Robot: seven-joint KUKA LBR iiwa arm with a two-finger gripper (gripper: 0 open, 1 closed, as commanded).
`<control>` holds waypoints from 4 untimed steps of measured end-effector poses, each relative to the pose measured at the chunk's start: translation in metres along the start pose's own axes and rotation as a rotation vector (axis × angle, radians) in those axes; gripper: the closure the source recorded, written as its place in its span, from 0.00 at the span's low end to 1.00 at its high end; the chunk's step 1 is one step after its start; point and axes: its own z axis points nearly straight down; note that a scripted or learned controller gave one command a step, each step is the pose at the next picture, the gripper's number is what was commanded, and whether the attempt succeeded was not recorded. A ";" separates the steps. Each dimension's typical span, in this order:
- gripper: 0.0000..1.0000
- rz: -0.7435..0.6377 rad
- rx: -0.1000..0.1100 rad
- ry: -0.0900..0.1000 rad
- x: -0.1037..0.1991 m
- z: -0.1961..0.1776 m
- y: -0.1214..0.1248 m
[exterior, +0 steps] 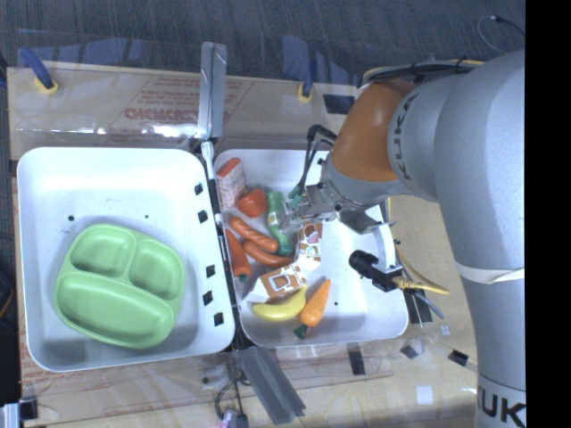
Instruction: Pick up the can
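Red-topped can (231, 181) stands upright, top-left right bin (357, 328).

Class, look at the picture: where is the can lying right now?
The can sits in the right bin, at its far left corner by the divider, just beyond the tomato and left of the tool.

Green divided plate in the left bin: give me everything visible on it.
The green divided plate is a pale green, matte, plastic-looking tray with rounded corners and three compartments: two smaller ones on the far side, one long one on the near side. It lies flat, right side up, turned at a slant to the bin walls. It sits on the floor of the left bin, toward the near left part. Nothing lies in it and nothing else touches it.
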 end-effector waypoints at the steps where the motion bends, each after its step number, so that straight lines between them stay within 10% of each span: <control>1: 0.00 0.155 -0.032 -0.003 0.012 0.030 -0.045; 2: 0.00 0.197 -0.004 0.000 -0.056 0.042 -0.031; 3: 0.00 0.313 -0.003 0.001 0.024 0.043 -0.001; 4: 0.00 0.315 -0.001 0.002 0.010 0.043 -0.097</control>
